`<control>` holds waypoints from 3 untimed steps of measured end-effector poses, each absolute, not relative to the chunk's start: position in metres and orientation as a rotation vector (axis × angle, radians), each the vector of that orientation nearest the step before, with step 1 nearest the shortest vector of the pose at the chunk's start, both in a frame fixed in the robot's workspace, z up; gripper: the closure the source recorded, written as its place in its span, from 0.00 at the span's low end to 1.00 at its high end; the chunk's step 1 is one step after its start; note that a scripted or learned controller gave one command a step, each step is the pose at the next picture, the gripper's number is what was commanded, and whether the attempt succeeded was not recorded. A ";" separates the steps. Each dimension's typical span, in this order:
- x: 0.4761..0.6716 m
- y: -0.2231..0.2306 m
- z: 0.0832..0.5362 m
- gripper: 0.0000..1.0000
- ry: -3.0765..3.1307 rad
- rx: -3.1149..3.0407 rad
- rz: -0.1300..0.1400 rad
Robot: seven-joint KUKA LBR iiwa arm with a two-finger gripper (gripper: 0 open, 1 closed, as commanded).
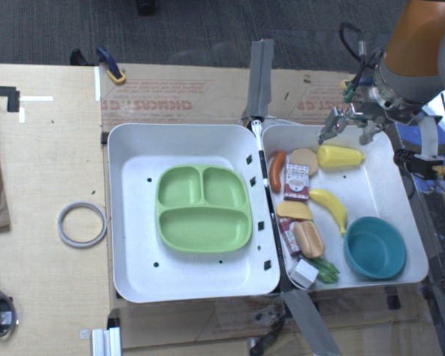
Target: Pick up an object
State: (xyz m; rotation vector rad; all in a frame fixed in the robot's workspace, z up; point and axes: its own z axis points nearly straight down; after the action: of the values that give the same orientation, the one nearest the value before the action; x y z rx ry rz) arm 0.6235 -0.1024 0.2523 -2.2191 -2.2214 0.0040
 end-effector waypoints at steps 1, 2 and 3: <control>0.564 -0.108 0.138 0.00 -2.306 -2.131 0.003; 0.549 -0.072 0.191 0.00 -2.320 -2.118 0.002; 0.549 -0.072 0.191 0.00 -2.319 -2.118 0.002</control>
State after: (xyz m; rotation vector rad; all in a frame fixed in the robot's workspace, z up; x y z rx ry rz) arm 0.5486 -0.0719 0.1909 -2.1182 -2.3190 0.0022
